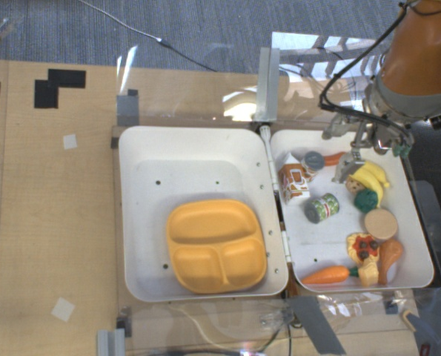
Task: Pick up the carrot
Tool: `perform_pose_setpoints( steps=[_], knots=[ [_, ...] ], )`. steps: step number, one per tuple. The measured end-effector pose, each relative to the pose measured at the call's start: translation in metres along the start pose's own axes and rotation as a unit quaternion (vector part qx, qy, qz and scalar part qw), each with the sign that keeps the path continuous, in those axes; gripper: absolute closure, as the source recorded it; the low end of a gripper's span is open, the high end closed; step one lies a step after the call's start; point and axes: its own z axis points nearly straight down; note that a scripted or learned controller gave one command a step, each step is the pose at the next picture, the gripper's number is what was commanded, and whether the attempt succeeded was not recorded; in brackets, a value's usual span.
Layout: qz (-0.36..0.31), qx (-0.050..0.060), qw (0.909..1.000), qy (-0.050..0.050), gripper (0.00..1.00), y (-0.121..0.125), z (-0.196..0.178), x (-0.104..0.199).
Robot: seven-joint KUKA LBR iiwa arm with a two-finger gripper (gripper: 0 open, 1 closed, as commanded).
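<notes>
The gripper (351, 153) hangs over the far edge of the right bin (420, 273), its thin fingers blurred against the clutter, so I cannot tell whether they are spread or closed; nothing shows between them. The arm (420, 47) is cut off at the view's top right.

The carrot (326, 276) is orange with a green stub at its right end and lies flat along the right bin's near edge, toward the near left corner.

In the left bin (131, 199) a yellow tray (216, 245) sits near the near edge. In the right bin, a small carton (295, 182) stands by the left wall, a can (322, 208) lies just beyond it, and a second orange piece (331, 158), partly hidden, lies at the far edge below the gripper. A banana (372, 178) and a green piece (367, 199) sit further right. A drumstick (388, 256) and mixed food (364, 249) crowd the carrot's right end.
</notes>
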Motion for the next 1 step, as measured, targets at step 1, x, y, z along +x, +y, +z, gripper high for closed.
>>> perform_pose_setpoints(
  steps=[1],
  knots=[
    [0.104, 0.001, 0.9946, 0.0, 0.0, -0.0408, -0.0054, 0.0727]
  ],
)
